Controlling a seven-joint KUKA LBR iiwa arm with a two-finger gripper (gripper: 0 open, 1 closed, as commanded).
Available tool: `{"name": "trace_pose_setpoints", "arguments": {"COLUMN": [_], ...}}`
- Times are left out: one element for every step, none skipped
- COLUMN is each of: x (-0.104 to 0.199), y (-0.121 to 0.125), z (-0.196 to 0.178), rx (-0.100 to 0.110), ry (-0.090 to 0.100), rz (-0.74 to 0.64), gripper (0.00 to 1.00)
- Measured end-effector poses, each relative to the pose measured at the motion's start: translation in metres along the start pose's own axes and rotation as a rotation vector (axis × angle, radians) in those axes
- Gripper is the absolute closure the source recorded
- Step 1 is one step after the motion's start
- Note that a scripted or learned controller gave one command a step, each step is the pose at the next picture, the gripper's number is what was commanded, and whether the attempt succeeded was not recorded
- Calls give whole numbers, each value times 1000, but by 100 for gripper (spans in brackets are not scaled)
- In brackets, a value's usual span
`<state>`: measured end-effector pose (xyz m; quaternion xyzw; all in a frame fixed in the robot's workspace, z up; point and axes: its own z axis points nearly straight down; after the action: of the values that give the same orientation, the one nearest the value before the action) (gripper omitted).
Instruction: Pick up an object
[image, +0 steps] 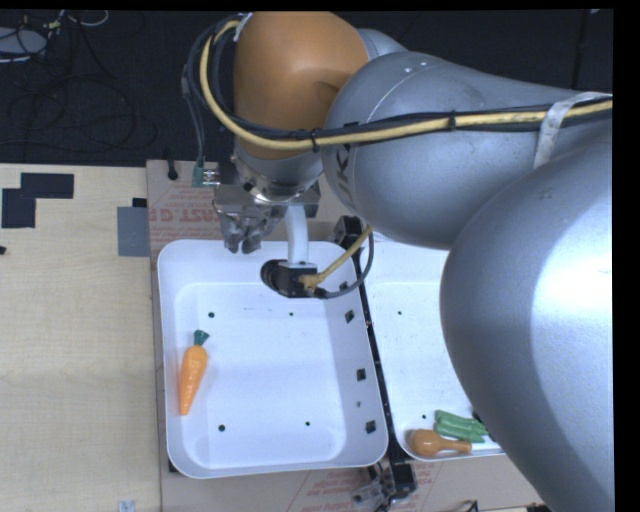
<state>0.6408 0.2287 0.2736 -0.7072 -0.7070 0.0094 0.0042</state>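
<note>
Orange carrot (192, 379) lying in left bin (330, 440); tool (243, 236) above far rim.

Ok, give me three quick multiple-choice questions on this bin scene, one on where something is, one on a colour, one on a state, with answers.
1. Where does the toy carrot lie?
A. left bin, near its left wall
B. right bin
C. on the bench

2. What colour is the item beside the green beans in the right bin?
A. blue
B. orange-brown
C. white

3. How does the carrot stand?
A. held by the gripper
B. lying flat, untouched
C. propped upright

Answers: 1 A, it rests inside the left bin. 2 B, the pear-shaped piece is orange-brown. 3 B, the gripper sits far above it.
</note>
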Motion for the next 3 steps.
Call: {"name": "trace_pose_setpoints", "arguments": {"x": [-37,19,15], "y": [2,5,4], "z": [150,68,73], "rx": [1,-22,-16], "ry": [0,9,6], "rz": [3,-5,0], "gripper": [100,100,0]}}
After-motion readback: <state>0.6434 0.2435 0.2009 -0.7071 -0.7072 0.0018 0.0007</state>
